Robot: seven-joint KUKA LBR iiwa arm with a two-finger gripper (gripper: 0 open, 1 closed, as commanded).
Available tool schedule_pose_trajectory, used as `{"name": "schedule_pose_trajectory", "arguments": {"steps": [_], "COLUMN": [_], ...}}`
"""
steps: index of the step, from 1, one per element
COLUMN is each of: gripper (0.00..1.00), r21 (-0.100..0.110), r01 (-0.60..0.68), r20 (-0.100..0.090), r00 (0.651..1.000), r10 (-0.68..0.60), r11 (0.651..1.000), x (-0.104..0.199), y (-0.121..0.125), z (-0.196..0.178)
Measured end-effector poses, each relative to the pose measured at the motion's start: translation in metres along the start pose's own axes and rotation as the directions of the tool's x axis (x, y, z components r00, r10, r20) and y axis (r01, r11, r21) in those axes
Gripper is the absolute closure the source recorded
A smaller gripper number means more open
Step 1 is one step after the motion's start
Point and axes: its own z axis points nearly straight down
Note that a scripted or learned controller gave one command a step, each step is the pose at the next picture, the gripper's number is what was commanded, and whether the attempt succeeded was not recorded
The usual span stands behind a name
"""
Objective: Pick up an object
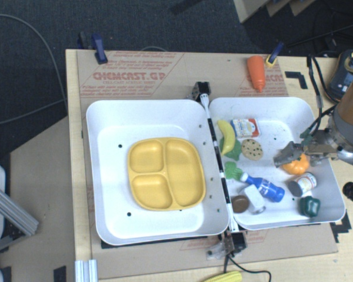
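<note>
Two white bins sit side by side on the bench [165,69]. The left bin [106,157] holds a yellow compartment tray [166,173] with three sections, lying flat near its middle. The right bin [282,216] holds the loose items.

My gripper [288,155] is low in the right bin, reaching in from the right, with its tip just beside an orange fruit-like object [296,167] and partly over it. I cannot tell whether the gripper is spread or pressed together; nothing is visibly held.

Contents of the right bin:
- banana [226,135] along the left wall, upright in the view
- small white carton with a red label [245,127], just beside the banana
- chocolate chip cookie [252,150] below the carton
- green item [232,172] near the left wall
- blue bottle with white cap [265,188], lying tilted, mid-bin
- brown round object [240,204] at the lower left
- small white jar [303,184], below the orange object
- dark green object [310,205] near the lower right corner

Outside the bins, a carrot [256,72] lies on the bench beyond the right bin.
</note>
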Motion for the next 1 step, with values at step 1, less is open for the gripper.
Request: {"name": "schedule_pose_trajectory", "arguments": {"steps": [1], "gripper": [0.00], "r21": [0.000], "r01": [0.000], "r20": [-0.002], "r00": [1.000], "r10": [0.000], "r11": [1.000], "x": [-0.0763], "y": [0.0459], "z": [0.1321]}}
